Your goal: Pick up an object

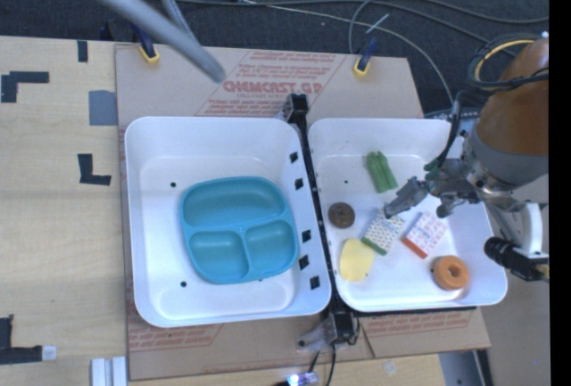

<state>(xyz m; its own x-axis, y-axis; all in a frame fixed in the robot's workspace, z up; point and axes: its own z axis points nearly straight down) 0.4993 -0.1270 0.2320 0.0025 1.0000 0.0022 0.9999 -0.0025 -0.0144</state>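
Near edge of right bin (500, 291): an orange-brown donut (451, 273) at the near-right corner, a yellow lump (356, 260) near-left by the divider. Just beyond those, a white/green dotted packet (384, 234) and a red-and-white packet (425, 236) lie side by side, mid-bin. A brown disc (341, 215) sits left of the dotted packet, apart from it. Farther still, a green block (381, 171) lies tilted toward the far wall.

Tool (404, 199) hangs over mid-bin, arm coming in from the right; its tip is just above the far corner of the dotted packet. Jaws: can't tell if apart or together, too dark and blurred. Nothing visibly between them.

Left bin (143, 197) holds a blue divided tray (239, 226); not in play.

Step, as I read it: approach/descent, pre-grasp. No object lifted yet; all six lie on the bin floor. Likely target is the dotted packet or its red neighbour, can't say which.

Next move needs: settle on one item, centre over it, drop straight down w/o nudging the neighbour. Flat packets give little edge to pinch, so a miss is plausible.
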